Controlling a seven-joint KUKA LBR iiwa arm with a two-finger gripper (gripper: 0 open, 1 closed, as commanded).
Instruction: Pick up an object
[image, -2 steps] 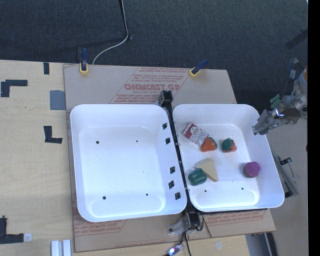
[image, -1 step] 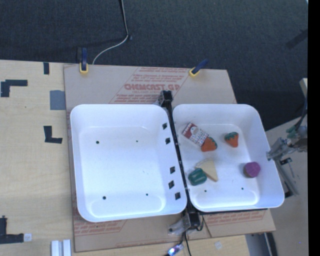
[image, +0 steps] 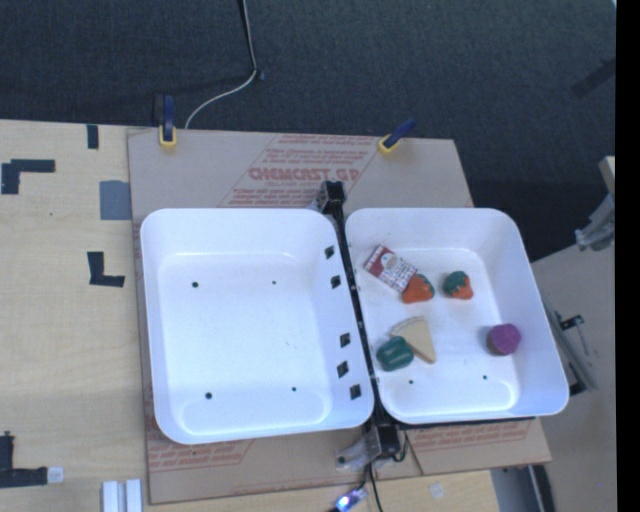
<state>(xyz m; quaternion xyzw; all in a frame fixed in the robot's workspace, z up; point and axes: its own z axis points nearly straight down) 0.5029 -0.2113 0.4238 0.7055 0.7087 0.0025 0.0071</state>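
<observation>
Right bin (image: 520, 300) holds all candidates — red-white packet (image: 389, 267) nearest the divider, orange piece (image: 418, 290) and green-red piece (image: 458, 285) beyond it, tan wedge (image: 417, 338) touching green block (image: 394, 354), purple ball (image: 503, 339) farthest out, isolated — probably easiest grab. Nothing lifted yet.

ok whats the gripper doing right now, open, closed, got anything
Gripper: cannot be told from the camera view. The objects lie loose in the right bin.

Five objects in right bin (image: 520, 250); left bin (image: 160, 240) beside it.
</observation>
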